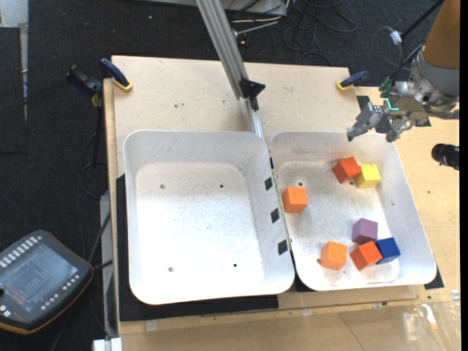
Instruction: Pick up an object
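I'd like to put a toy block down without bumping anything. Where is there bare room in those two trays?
The left shallow white bin is bare across its whole floor. In the right white bin, room lies between the lone orange cube and the front cluster by the purple cube. The front right corner is crowded.

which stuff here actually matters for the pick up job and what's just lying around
Belongs to the job:
gripper
right bin
orange cubes
yellow cube
purple cube
blue cube

Just lying about:
left bin
teach pendant
blue and yellow clamps
cables
metal pole
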You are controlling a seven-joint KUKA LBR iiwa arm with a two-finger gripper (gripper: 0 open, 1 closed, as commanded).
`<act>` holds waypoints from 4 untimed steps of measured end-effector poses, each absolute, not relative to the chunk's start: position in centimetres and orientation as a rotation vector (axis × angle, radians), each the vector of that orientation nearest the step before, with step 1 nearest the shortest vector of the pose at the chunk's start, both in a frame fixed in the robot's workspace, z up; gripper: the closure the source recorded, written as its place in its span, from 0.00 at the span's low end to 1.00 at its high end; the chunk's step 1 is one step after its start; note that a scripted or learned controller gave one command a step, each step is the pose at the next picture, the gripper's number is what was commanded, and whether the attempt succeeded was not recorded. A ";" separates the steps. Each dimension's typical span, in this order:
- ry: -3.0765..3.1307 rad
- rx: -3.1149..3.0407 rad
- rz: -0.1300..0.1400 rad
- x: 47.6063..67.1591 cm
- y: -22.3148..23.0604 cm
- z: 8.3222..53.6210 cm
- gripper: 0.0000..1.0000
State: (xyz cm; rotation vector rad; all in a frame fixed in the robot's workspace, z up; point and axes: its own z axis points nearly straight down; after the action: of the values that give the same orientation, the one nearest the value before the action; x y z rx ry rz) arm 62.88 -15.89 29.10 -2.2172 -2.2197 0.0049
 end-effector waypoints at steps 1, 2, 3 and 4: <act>-2.224 -2.218 0.002 62.9 -15.9 29.4 0.00; -2.222 -2.216 0.005 63.9 -15.9 24.2 0.00; -2.218 -2.217 0.006 63.8 -15.5 17.7 0.00; -2.228 -2.222 0.002 64.8 -15.3 12.3 0.00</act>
State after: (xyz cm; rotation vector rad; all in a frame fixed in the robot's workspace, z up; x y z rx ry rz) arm 64.83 -15.34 12.33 -2.2223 -2.2279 0.0016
